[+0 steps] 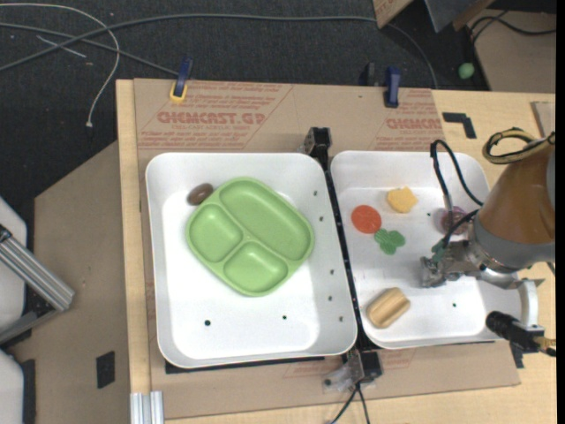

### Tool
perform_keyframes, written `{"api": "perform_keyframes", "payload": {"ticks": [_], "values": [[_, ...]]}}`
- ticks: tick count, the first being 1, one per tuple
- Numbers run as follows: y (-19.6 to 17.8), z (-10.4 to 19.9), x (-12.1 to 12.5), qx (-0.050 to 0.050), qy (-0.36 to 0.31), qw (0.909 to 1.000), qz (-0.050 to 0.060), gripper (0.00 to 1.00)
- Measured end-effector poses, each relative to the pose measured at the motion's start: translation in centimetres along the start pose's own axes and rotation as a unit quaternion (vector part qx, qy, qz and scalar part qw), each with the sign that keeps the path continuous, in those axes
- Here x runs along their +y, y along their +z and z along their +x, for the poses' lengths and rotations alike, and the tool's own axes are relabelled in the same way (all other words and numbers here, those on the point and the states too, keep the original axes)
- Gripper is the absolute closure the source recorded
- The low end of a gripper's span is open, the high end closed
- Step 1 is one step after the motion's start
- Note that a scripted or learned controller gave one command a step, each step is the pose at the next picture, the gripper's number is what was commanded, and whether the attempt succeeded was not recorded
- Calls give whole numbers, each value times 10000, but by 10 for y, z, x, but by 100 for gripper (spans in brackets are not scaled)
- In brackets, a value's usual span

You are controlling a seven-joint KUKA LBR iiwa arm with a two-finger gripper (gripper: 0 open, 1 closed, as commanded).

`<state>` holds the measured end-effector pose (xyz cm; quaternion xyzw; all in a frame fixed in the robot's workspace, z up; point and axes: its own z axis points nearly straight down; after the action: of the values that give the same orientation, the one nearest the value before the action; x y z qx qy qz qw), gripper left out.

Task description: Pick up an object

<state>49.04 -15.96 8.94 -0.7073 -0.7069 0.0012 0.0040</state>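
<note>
A pale wooden worktop [132, 237] backed by cardboard carries two white bins, with dark carpet and loose cables beyond. Nearest in the right bin [415, 336] lies a tan bread roll [387, 307], then the pincer [433, 270] low over bare floor beside it, seemingly placed for a grab, with a green piece [388, 239], a red disc [365, 218] and a yellow chunk [402, 200] farther back as other candidates. The left bin [168, 307] holds a green divided tray [250, 235] and a small brown object [201, 193]; the pincer's tip is blurred and dark, so I cannot tell its opening, and the arm [521, 219] hides a purplish item [454, 218].
</note>
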Motion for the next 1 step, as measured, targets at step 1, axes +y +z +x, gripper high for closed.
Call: {"api": "perform_keyframes", "payload": {"ticks": [1], "values": [[-14, -1, 2, -11, 8, 10000, -38, 100]]}}
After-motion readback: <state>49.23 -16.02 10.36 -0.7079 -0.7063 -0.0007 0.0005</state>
